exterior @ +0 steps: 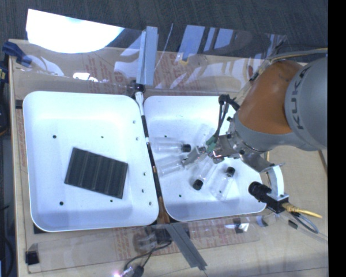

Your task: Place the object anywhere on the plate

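I'm working my gripper down among the clear vials in the right bin; whether it's gripping anything, cannot tell. The dark ridged plate is lying in the left bin, well apart. I should be isolating one vial, centring on it, avoiding neighbours, then lifting straight.

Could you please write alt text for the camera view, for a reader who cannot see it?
A grey KUKA arm reaches from the right into the right white bin, its gripper low among several clear vials with black caps. The left white bin holds a dark ribbed rectangular plate, lying flat and slightly askew.
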You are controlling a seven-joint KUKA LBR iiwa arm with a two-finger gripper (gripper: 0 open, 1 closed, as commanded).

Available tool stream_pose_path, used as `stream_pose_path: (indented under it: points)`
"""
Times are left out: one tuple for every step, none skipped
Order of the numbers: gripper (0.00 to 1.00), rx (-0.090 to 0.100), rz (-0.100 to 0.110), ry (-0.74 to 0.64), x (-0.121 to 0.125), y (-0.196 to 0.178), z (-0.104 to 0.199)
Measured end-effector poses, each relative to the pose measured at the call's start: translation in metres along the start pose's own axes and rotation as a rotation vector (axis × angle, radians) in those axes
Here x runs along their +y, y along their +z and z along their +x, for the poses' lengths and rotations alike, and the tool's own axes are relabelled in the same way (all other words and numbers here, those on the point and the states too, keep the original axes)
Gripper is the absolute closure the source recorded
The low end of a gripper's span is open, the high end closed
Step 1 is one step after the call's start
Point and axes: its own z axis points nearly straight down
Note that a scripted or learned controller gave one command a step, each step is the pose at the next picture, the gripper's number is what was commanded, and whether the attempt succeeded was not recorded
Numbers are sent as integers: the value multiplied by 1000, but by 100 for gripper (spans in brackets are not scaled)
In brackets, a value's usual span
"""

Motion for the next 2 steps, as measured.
stream_pose_path:
  points:
    - [100, 2, 4, 166, 41, 28, 108]
    - [100, 1, 7, 236, 5, 28, 173]
